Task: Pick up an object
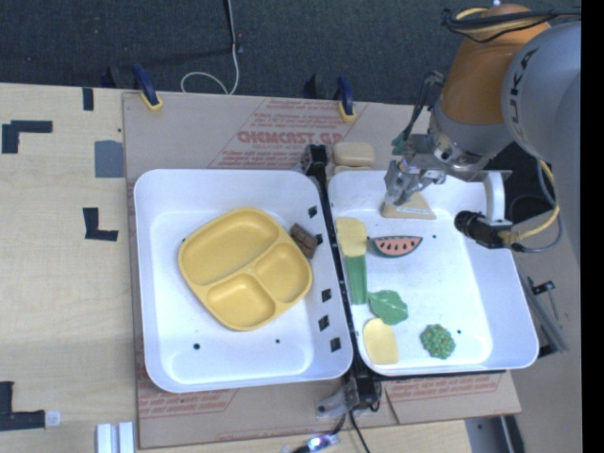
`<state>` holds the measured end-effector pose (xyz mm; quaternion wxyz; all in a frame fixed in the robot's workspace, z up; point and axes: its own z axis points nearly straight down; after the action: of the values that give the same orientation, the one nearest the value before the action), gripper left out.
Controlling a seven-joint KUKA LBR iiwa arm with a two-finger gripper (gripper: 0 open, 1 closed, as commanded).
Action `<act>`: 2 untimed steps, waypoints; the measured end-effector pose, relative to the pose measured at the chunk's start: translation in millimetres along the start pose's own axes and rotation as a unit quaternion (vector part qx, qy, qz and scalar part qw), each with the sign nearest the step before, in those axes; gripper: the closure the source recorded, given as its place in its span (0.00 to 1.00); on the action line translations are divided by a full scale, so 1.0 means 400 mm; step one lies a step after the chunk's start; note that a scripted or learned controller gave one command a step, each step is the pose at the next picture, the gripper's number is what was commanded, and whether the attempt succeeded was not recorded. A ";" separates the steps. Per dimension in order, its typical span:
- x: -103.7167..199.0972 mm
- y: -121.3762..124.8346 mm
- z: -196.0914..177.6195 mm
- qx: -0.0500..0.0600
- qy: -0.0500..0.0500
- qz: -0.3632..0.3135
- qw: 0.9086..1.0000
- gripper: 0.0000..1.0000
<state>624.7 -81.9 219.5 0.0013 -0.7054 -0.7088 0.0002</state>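
The gripper (408,189) hangs low at the far end of the right bin (505,281), its tips right at a tan slab (411,210) that lies flat on the bin floor; whether it is open or closed cannot be told. Nothing looks lifted, so the pick seems not yet made. Just nearer than the gripper lies a watermelon slice (396,245), and nearer again a green leaf (387,304) and a broccoli piece (437,340). Closing and raising remain.

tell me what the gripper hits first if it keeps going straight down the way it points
Most likely the tan block lying in the right bin, directly under the gripper; the gap between them is hard to judge.
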 end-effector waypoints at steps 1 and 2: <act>-0.140 -0.116 -0.004 0.001 -0.002 0.005 1.000 1.00; -0.129 -0.111 -0.003 0.000 -0.001 0.002 1.000 0.00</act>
<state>580.6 -133.8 220.8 0.0003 -0.7070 -0.7072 0.0006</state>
